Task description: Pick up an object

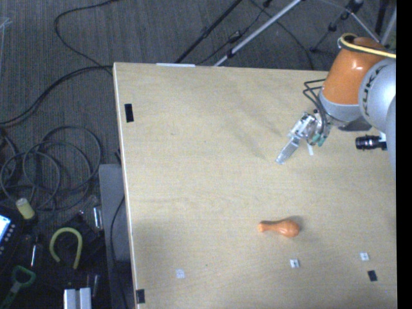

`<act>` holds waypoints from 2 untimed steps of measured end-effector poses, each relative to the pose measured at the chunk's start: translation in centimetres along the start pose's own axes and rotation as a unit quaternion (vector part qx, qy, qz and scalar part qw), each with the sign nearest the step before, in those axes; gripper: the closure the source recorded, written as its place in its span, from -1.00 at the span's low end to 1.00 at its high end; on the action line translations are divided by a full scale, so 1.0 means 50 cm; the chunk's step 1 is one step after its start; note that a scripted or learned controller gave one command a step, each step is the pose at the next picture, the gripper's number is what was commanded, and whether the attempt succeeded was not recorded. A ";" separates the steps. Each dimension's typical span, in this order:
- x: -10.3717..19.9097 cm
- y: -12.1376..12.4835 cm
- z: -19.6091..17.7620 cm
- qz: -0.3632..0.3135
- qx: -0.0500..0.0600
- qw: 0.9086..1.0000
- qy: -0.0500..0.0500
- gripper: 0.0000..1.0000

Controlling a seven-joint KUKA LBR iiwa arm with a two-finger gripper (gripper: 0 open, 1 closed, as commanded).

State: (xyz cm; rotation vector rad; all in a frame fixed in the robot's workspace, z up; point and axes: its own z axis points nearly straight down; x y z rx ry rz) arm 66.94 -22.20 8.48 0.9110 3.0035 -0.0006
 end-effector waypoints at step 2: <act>0.037 0.045 -0.062 0.110 0.001 0.994 0.001 -1.00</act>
